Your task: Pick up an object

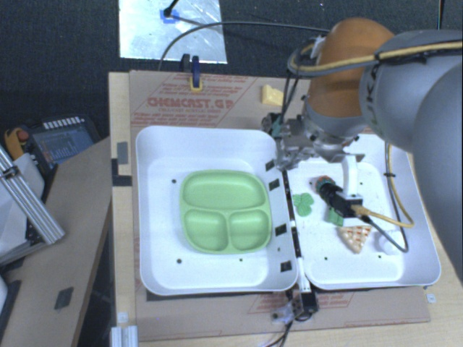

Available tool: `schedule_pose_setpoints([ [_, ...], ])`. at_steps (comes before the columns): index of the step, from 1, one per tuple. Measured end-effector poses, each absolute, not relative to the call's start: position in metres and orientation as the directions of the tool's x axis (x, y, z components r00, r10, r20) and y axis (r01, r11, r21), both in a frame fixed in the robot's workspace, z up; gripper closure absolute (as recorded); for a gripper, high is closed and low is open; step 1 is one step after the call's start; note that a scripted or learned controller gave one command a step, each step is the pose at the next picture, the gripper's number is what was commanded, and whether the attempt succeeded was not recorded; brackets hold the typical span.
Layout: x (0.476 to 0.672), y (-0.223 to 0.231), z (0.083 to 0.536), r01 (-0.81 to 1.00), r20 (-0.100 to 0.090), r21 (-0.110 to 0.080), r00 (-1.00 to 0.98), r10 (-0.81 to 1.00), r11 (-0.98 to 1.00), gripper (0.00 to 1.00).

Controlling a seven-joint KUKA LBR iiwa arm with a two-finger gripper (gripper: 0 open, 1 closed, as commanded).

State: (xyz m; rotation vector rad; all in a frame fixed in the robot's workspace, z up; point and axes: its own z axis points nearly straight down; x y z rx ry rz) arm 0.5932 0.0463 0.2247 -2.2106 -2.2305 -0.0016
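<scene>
1. Gripper [288, 150] hangs at the back-left corner of the right bin [405, 266]; open or closed, I cannot tell;
2. Green toy [302, 204] and pizza slice [354, 237] lie on that bin's floor, nearer the front;
3. Green plate [217, 212] sits in the left bin [155, 215].

from my end i see the pale wooden bench [120, 107] covered by a brown cardboard sheet [224, 100] with red lettering, which shows past the bins on the far and near sides. on that sheet sit the left white bin [155, 215] and the right white bin [409, 262], side by side, inner rims touching. a blue and yellow clamp [194, 74] sits at the sheet's far edge, and a small yellow block [272, 95] lies just beyond where the bins meet.
</scene>
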Motion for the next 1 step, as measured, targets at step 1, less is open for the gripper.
schedule_pose_setpoints([
  [1,0.5830,0.1053,0.2325,1.000,0.003,0.002,-0.011,1.000,0.011,1.00],
])
